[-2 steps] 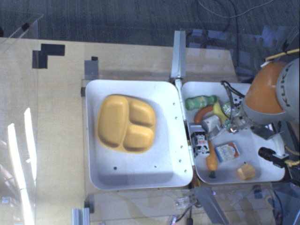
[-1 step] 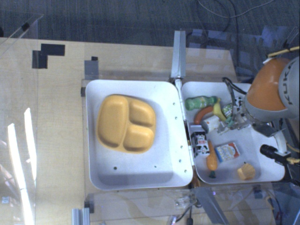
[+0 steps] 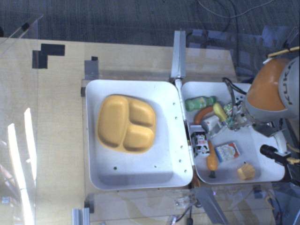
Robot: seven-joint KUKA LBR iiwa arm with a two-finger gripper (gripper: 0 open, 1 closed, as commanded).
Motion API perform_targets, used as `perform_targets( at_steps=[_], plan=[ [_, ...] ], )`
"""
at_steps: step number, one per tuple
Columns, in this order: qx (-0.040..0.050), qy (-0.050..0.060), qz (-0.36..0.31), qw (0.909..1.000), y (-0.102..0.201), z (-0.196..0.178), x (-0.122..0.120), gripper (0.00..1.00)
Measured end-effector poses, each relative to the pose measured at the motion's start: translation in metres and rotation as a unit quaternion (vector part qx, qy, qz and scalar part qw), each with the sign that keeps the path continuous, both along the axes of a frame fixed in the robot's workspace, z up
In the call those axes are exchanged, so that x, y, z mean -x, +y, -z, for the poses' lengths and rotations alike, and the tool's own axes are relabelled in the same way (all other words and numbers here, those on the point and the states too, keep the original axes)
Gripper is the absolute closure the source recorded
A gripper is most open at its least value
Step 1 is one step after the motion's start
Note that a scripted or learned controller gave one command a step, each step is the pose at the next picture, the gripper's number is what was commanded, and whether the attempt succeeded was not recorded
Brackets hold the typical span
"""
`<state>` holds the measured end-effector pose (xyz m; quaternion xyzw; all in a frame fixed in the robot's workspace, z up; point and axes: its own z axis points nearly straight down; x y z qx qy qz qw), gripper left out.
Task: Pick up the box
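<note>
Red-and-white box [image 3: 227, 151] lies flat, just beside the carrot [image 3: 212, 159]. Gripper [image 3: 233, 119] hovers above it; grip state cannot tell. Best approach: descend squarely, clearing carrot.

Yellow tray [image 3: 125, 123] in left bin [image 3: 140, 177].

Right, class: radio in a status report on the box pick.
Pincer low over right bin's clutter. Small red-and-white box lies flat, ungrasped. Orange carrot beside it.
</note>
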<state>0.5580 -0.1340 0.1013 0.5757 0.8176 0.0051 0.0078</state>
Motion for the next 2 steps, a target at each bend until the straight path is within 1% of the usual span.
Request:
perform_targets(
  at_steps=[1, 2],
  plan=[
    [0.0006, 0.004, 0.038, 0.9993, -0.039, 0.013, 0.059, 0.00],
    [0.0006, 0.000, 0.037, 0.9993, -0.038, 0.001, 0.055, 1.00]
  ],
)
